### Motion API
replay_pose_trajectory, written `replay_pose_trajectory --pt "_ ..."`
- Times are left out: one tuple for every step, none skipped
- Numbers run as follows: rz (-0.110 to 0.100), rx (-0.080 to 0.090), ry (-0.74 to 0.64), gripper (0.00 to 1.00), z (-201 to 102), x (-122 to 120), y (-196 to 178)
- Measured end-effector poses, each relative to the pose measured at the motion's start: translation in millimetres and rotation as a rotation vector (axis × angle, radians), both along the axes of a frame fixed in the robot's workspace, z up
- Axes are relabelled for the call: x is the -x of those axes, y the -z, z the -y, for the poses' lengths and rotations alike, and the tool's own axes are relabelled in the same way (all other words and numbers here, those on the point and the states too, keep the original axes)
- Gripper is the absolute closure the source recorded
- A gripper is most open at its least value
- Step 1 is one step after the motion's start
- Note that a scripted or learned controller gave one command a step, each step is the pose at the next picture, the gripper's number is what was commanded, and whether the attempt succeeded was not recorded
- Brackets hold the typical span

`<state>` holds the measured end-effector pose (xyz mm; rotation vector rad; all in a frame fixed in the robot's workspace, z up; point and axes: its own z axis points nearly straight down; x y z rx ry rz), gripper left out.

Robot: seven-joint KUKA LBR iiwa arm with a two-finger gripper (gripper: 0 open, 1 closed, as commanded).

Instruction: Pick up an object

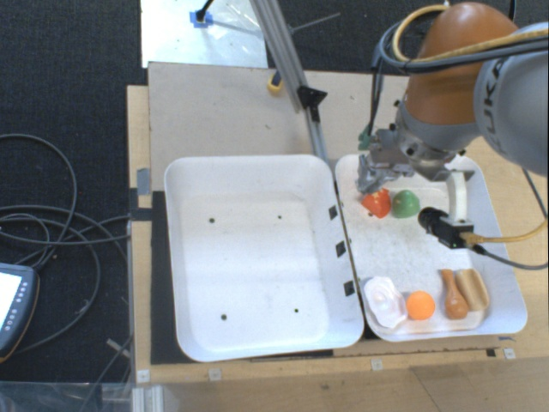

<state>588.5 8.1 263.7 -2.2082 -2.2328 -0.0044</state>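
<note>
The red object [376, 202] is the thing you should read as the target: it lies at the far-left end of the right bin [396, 251], close to the wall that this bin shares with its neighbour. Starting from the left, the left bin [249, 256] shows you its plain white floor, so any pick has to come from the other side. Next comes the gripper [373, 185], hanging directly over the red object and seemingly just above or touching its far edge; from this angle you cannot tell whether the claw is spread or pressed together, nor whether it has anything in it. The arm leans in from the right, probably so that the wrist stays above the bin. Near the front-left corner sits a crumpled white object [383, 301]. Just beside the red object, on its right, rests a green ball [406, 203], close enough that you should expect it to be nudged during a descent. Further right along the near wall you have an orange ball [420, 305], a brown wooden piece [452, 295] and a tan bun-shaped toy [473, 287], grouped well apart from the target.
</note>
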Motion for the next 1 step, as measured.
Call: replay_pose_trajectory --pt "-0.001 0.0 0.0 1.0 -57.8 7.8 -1.6"
